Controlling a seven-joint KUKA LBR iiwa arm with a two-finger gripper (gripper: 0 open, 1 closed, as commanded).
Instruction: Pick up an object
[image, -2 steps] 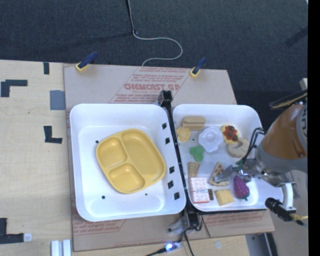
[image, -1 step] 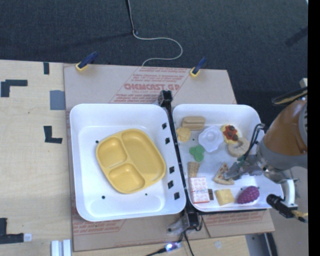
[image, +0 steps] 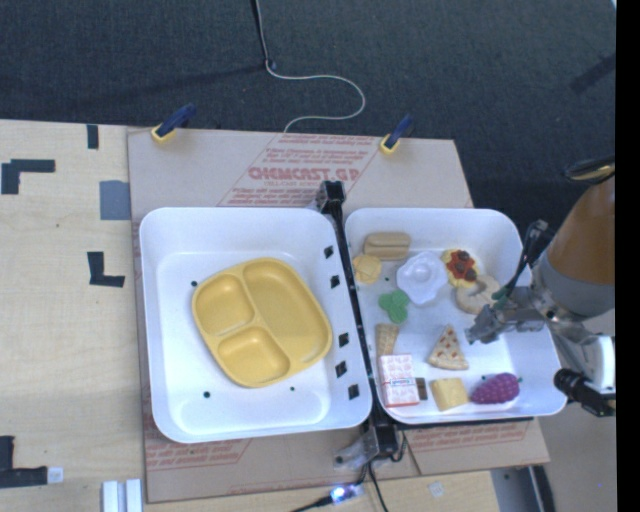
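Grey arm's two-finger gripper (image: 487, 327) hangs low over right white bin (image: 500, 225), just beside tan pizza-slice toy (image: 449, 350). Finger state: cannot tell, dark blur. Best move: drop straight onto slice, clear of purple grape bunch (image: 495, 388). Left white bin (image: 160, 400) holds yellow divided plastic tray (image: 262, 320). Brown board, dark carpet behind.

We see two white bins (image: 160, 300) of smooth plastic with a soft sheen. In the left one lies a yellow divided plate (image: 262, 320), smooth plastic, slightly glossy. The small play foods in the right bin look like moulded plastic: a matt pizza slice (image: 449, 349), a bumpy purple grape bunch (image: 495, 388). Under the bins lies matt brown cardboard (image: 300, 170) on a pale wood-grain surface (image: 60, 330). The hand (image: 487, 325) looks like dark, dull metal.
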